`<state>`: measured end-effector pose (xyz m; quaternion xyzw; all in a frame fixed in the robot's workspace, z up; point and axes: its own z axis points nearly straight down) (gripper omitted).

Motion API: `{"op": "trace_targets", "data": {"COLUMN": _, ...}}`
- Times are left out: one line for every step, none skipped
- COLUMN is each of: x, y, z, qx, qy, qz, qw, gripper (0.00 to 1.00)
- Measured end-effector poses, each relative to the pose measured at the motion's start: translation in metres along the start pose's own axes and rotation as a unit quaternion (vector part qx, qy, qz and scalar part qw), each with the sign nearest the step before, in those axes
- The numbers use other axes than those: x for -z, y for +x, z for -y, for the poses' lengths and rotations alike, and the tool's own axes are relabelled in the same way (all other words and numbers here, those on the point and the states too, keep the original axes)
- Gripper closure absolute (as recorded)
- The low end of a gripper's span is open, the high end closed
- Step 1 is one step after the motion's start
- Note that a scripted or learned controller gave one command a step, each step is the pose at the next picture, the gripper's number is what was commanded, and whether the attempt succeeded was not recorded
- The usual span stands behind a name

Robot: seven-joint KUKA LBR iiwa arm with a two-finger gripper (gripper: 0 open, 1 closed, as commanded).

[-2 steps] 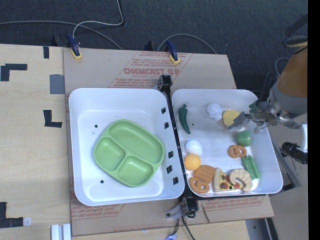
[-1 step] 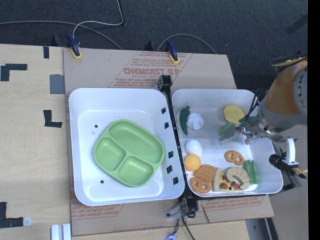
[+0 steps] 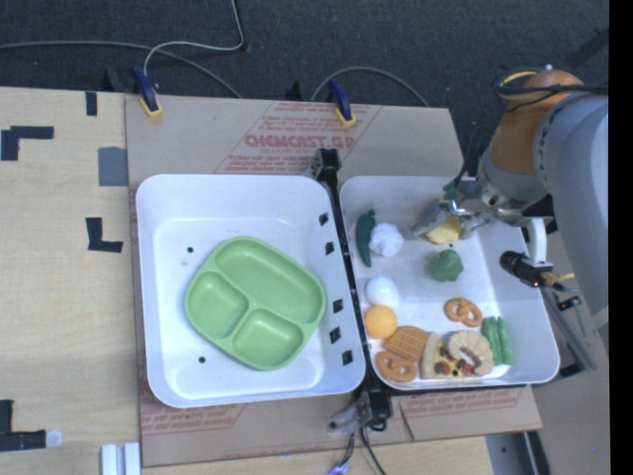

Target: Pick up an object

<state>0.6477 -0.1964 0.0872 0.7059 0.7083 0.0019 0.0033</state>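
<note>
The right bin (image 3: 514, 265) holds several toy foods. My gripper (image 3: 447, 216) hangs low over its upper middle, on the end of the grey arm (image 3: 569, 156). A small yellow piece (image 3: 445, 234) lies right at the gripper's tip, touching it or just beneath it. Just below that sits a green lump (image 3: 446, 264). To the left are a dark green pepper (image 3: 365, 236) and a white piece (image 3: 387, 240).
Lower in the right bin lie a white egg (image 3: 380, 290), an orange (image 3: 380, 322), a pretzel (image 3: 463, 311), a cracker (image 3: 406, 344) and green beans (image 3: 497, 336). The left bin (image 3: 158, 265) holds a green divided plate (image 3: 255, 302). A black divider (image 3: 341, 265) runs between the bins.
</note>
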Motion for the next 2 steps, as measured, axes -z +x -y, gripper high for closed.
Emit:
{"op": "trace_targets", "data": {"x": -0.001, "y": 0.0235, "z": -0.0219, "qx": 0.0, "qy": 0.002, "qz": 0.0, "qw": 1.0, "gripper": 0.0}}
{"op": "trace_targets", "data": {"x": 0.0082, "y": 0.0234, "z": -0.0216, "qx": 0.0, "qy": 0.003, "qz": 0.001, "qw": 1.0, "gripper": 1.0}}
